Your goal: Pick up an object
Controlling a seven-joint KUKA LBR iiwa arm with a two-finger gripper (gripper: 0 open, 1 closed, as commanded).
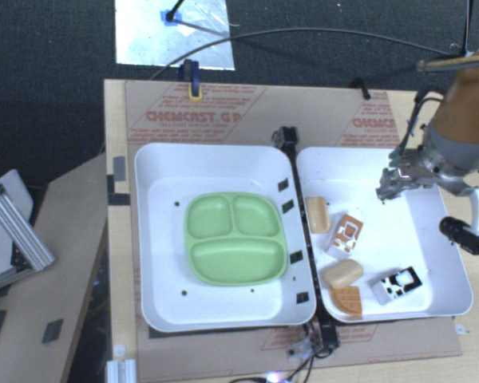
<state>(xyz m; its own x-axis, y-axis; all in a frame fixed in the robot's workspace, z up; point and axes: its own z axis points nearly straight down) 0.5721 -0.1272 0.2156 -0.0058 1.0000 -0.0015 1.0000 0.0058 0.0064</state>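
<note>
The right bin [451,250] holds several small objects. A tan bread slice [316,214] lies by its left wall, and a white and orange carton [346,234] sits just right of it. Lower down are a pale bun [342,274], a waffle piece [346,300] and a black and white block [399,284]. My gripper [391,183] hangs over the bin's upper right part, apart from all of them, with bare white floor beneath it. The grey arm with its orange band comes in from the right.
The left bin [156,238] holds a green divided plate [236,238]. Black clips line the wall between the two bins. A black arm part [463,234] juts over the right bin's right rim. Cables run across the bench behind the bins.
</note>
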